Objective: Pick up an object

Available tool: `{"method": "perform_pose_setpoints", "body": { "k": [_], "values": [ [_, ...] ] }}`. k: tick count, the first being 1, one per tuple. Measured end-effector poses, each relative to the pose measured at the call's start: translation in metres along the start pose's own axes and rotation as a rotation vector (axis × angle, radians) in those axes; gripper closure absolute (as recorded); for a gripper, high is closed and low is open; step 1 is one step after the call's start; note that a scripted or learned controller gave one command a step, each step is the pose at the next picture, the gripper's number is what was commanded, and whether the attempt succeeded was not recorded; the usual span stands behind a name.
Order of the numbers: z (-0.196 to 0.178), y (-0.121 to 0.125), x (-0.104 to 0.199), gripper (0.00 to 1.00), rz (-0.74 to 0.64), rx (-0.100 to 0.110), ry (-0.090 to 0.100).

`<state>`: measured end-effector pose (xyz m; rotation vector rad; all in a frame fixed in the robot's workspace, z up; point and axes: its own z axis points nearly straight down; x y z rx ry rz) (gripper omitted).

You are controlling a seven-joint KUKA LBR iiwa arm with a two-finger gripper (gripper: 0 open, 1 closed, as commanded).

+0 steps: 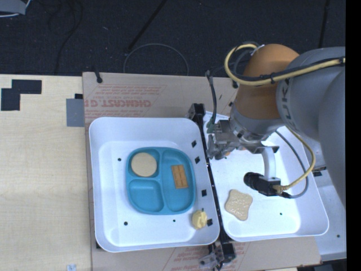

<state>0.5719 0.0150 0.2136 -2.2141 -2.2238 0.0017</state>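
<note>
A beige, bread-like piece (pixel 239 204) lies flat in the right bin (pixel 293 219), near its front left. A small yellow lump (pixel 199 219) sits in the left bin's front right corner, beside the blue tray (pixel 152 199). On the tray rest a round tan disc (pixel 143 164) and a brown rectangular cracker (pixel 180 176). My gripper (pixel 218 147) hangs low at the back left of the right bin, close to the wall between the bins, well behind the bread-like piece. Nothing shows in its grasp.
The left bin (pixel 107 151) and right bin meet along a dark divider (pixel 210 185) with clips. A black cable plug (pixel 260 183) and yellow hose hang from the arm over the right bin. Cardboard (pixel 141 95) lies under both bins.
</note>
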Motion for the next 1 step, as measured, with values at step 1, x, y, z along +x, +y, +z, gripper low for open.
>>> {"method": "perform_pose_setpoints", "body": {
  "k": [1],
  "values": [
    [0.0048, 0.0079, 0.0529, 1.00, 0.000, 0.000, 0.000]
  ]
}}
